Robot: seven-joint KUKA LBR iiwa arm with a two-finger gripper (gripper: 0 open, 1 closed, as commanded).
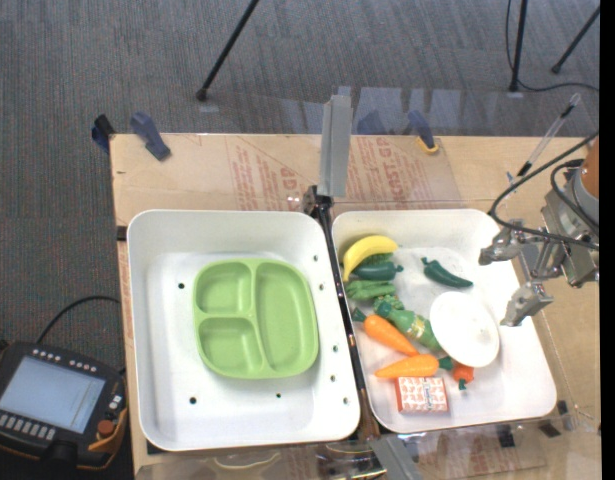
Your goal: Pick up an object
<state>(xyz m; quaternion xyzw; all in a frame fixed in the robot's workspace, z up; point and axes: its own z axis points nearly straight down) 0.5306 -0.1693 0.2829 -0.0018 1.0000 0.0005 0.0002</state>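
The right bin (507, 388) holds several toy foods: a yellow banana (370, 250), a dark green pepper (376, 268), a green chili (447, 273), two orange carrots (389, 334) (407, 367), a red-and-white box (422, 394) and a white round plate (465, 329). My gripper (507, 279) hangs over this bin's right side, just right of the plate and the chili. It is open with nothing between its fingers (518, 306).
The left bin (157, 268) holds a light green divided plate (255, 318). A grey upright post (334, 153) stands at the back between the bins. A control pendant (49, 398) lies on the floor at the lower left. Cables (522, 183) hang near the arm.
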